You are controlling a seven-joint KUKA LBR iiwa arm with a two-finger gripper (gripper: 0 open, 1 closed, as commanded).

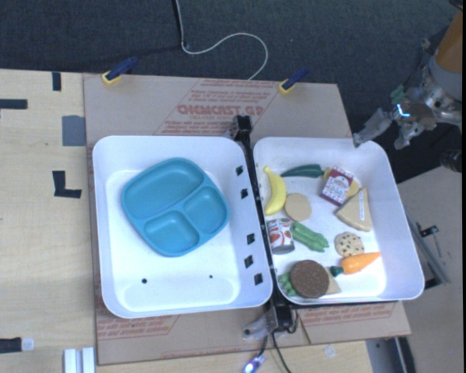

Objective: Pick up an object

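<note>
Lying in the right bin (398,208) are lots of little toy foods, and any one of them could be the thing to pick up. The banana (274,191) sits near the left wall of that bin, beside a round tan cookie (298,207). I think the banana would be a good pick. It looks like light plastic, hard and smooth, so it may slip. Grabbing it across its thin middle looks best, not at the curved ends.

Close by are a small can (280,235) and a green pea pod (309,236). A dark green pepper (301,171) lies near the top. A red box (337,185) touches a wedge of cheese (356,210). Lower down are a spotted cookie (348,244), an orange carrot (359,263) and a brown burger (309,279). They all look light and stiff. The carrot and burger lie close together, so fingers could bump both.

The left bin (109,231) holds a blue tray (175,206) with three sections. It is wide and flat, so it looks hard to pinch.

The gripper (382,129) hangs up high at the right, just past the top right corner of the right bin. It holds nothing. It is blurry and I cannot tell if its fingers are spread or pressed together. The picking has not begun yet, I think. The arm would need to come left and down.
</note>
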